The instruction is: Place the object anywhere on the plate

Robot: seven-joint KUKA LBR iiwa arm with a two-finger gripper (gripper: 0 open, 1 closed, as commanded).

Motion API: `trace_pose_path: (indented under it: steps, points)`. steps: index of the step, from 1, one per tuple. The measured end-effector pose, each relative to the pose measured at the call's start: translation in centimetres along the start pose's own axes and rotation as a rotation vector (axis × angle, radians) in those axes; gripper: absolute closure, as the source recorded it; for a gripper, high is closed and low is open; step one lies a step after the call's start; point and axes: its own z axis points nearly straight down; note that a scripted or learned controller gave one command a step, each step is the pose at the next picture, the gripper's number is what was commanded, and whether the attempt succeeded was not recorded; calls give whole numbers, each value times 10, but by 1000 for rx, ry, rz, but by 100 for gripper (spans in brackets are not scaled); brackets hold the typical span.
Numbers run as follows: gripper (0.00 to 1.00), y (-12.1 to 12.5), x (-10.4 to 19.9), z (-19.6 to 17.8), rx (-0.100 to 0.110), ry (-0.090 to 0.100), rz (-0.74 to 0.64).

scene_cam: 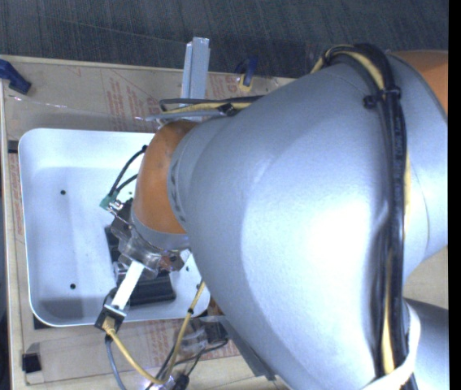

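The grey arm [311, 218] takes up most of the camera view, its orange band [155, 187] above the wrist. The gripper [145, 287] reaches down into the left white bin [51, 218], near the bin's front right part, and appears as a dark block under the wrist. The arm's bulk hides whatever lies beneath it and to its right.
Bare bin floor lies to the left of the gripper, with two small dark dots [63, 192] on it. Yellow and black cables [132, 364] hang from the wrist over the bin's front wall. Blue clamps [9, 73] sit on the wooden bench's far left corner.
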Motion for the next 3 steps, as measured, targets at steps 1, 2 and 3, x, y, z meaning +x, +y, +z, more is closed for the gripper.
trace_pose_path:
  steps: [1, 2, 3]
  points:
    - [100, 38, -45, -87, -8, 7, -268]
    - [100, -29, 35, -67, -4, 5, -48]
    - [100, 8, -8, -26, -2, 4, 134]
